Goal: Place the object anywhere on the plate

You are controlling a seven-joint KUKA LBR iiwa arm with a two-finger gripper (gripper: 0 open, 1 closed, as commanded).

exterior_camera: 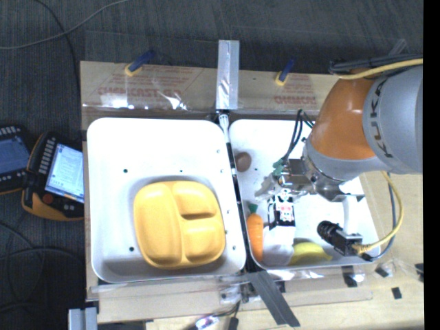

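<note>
A yellow plate (180, 222) with compartments lies in the left bin (110, 143), towards its front. An orange carrot (255, 234) lies along the left wall of the right bin (265, 136), near the front. A yellow fruit-like object (308, 251) rests at the front of that bin, and a small brown object (243, 161) sits further back on the left. My gripper (281, 212) hangs low over the right bin, just right of the carrot and behind the yellow object. The wrist hides what lies under it.
The arm's orange band and grey body (364, 129) cover the right bin's right half. A metal divider (234, 184) separates the two bins. A black cable fitting (337, 236) sticks out near the front right. A handheld pendant (55, 177) lies off the bench at left.
</note>
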